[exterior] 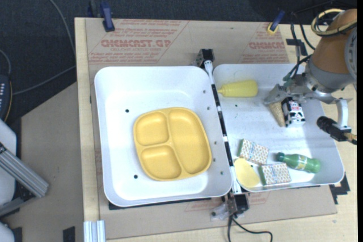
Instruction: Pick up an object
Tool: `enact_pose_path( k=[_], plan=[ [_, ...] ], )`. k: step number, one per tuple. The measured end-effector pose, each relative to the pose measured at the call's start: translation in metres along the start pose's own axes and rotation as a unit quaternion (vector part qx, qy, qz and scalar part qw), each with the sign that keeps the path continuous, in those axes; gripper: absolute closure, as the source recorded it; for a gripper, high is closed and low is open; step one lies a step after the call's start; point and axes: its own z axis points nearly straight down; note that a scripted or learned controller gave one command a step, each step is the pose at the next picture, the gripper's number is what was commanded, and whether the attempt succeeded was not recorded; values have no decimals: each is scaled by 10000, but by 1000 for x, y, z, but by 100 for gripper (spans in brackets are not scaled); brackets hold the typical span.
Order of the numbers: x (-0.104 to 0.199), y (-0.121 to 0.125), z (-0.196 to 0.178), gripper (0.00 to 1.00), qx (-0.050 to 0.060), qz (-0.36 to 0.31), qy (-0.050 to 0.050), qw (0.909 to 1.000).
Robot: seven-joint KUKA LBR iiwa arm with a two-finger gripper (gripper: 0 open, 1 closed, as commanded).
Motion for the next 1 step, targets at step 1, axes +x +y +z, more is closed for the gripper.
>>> enact_pose_path(
  k=[1],
  plan=[
    [1, 3, -14, 100, -34, -4, 16, 10000]
  ],
)
